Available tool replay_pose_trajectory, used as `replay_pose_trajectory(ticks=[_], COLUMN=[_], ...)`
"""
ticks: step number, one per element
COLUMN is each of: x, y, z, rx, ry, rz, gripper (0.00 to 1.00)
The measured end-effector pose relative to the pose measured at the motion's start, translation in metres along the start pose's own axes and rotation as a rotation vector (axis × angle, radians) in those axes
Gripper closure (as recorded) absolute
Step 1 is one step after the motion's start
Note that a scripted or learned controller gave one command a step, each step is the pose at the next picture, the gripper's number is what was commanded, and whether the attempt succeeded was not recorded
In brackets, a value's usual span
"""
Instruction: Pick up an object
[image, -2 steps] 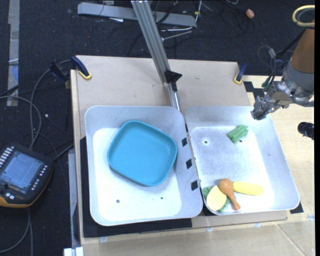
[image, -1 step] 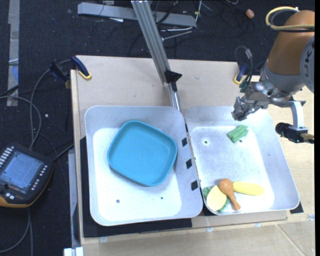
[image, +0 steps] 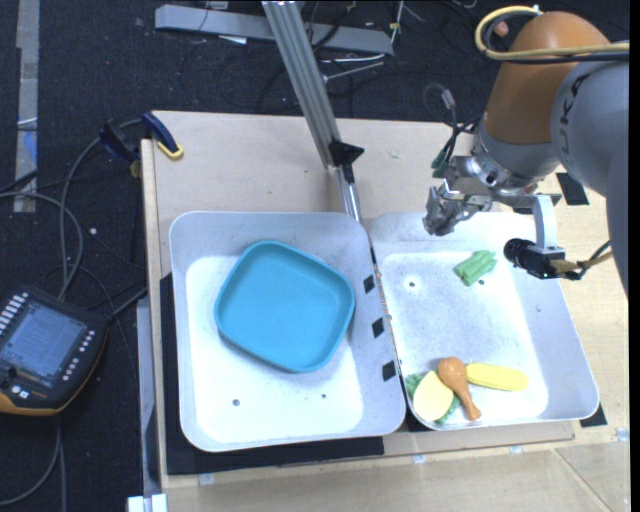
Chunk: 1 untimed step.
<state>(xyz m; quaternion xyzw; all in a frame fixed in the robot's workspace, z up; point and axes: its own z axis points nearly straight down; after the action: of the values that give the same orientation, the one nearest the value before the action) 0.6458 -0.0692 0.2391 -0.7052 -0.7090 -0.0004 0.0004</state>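
Robot arm (image: 575, 95): grey rounded casing, with a glossy orange band (image: 535, 45) wrapping the segment above the wrist. A yellow cable (image: 497, 22) is looping over the top, and thin dark wires are trailing beside the wrist. A metallic gripper (image: 441, 218) is showing dark fittings; a black module on a white bracket (image: 537, 250) is projecting nearby.

Blue square plastic plate (image: 285, 305), small green ridged piece (image: 475, 266), yellow oblong toy (image: 496, 377), orange wooden spoon (image: 457, 382), white shallow bins (image: 190, 300).
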Motion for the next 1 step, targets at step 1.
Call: replay_pose_trajectory(ticks=[1], x=[0.0512], y=[0.0051], z=[-0.0092], rx=[-0.001], ry=[0.000], rz=[0.000], gripper=[1.00])
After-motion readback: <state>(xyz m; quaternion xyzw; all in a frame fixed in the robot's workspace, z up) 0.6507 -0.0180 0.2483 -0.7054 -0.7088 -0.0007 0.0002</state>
